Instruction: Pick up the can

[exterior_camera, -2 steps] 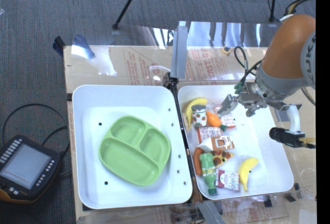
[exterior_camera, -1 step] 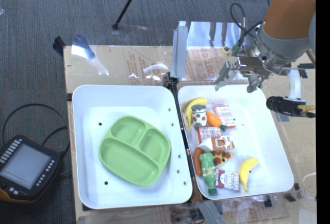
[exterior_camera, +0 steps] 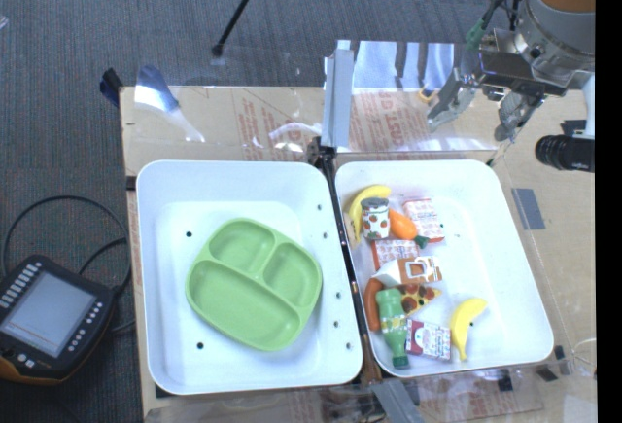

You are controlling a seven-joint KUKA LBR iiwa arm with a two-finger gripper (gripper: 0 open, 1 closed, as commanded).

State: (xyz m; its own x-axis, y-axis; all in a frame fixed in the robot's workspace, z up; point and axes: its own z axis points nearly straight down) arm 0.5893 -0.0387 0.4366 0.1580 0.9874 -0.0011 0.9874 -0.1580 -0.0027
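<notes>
While the arm hangs high at the far right, the near ground reads thus: a handheld control pendant [exterior_camera: 49, 317] on the floor at near left, beside the surface [exterior_camera: 224, 120]. Left bin [exterior_camera: 155, 207] holds a green divided plate [exterior_camera: 255, 284], lying flat. Right bin [exterior_camera: 515, 256], nearest edge first: a yellow banana [exterior_camera: 466, 324], a small red-and-white carton [exterior_camera: 429, 339], a green bottle [exterior_camera: 394, 326] on its side, an orange carrot [exterior_camera: 373, 303]. Farther in, the can [exterior_camera: 375, 217] stands upright near the bin's left wall, touching a second banana [exterior_camera: 364, 202] behind it, with red-and-white packets just to its right. Beyond the bin's far rim, above bare cardboard, the jaws [exterior_camera: 481, 110] stand well apart, both fingers spread, nothing between them, touching nothing. Can and jaws well apart.
</notes>
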